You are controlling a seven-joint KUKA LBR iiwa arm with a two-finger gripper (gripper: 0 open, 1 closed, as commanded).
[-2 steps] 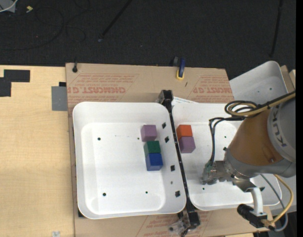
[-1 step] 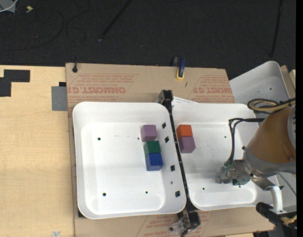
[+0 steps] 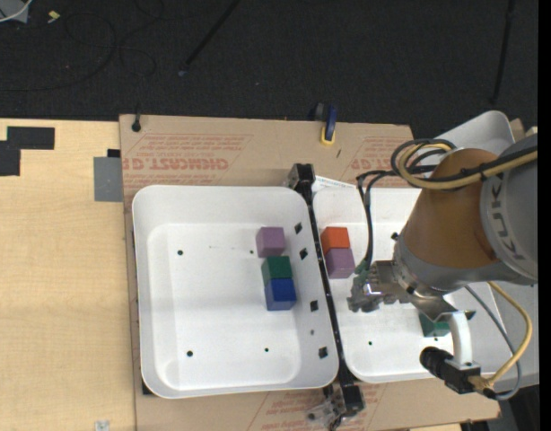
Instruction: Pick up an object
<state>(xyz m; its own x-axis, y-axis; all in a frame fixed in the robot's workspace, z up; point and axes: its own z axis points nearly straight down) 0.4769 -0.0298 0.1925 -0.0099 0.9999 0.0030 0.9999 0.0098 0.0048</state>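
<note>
Down on the bench, two white bins sit side by side: the left bin [image 3: 168, 330] holds a purple block [image 3: 270, 240] with a green block [image 3: 277, 267] just below it and a blue block [image 3: 280, 292] touching the green one's near side. The right bin [image 3: 383, 366] holds an orange block [image 3: 336, 238] against its left wall, with a second, paler purple block [image 3: 339, 261] touching it from below. The grey arm [image 3: 459, 232] (orange band showing broadly from above) reaches in from the right over the right bin, and its gripper [image 3: 362, 296] hangs low, just below and right of the paler purple block. Nothing can be seen gripped, and how wide it stands cannot be told from this angle. Something green [image 3: 434, 324] peeks out beneath the arm.
</note>
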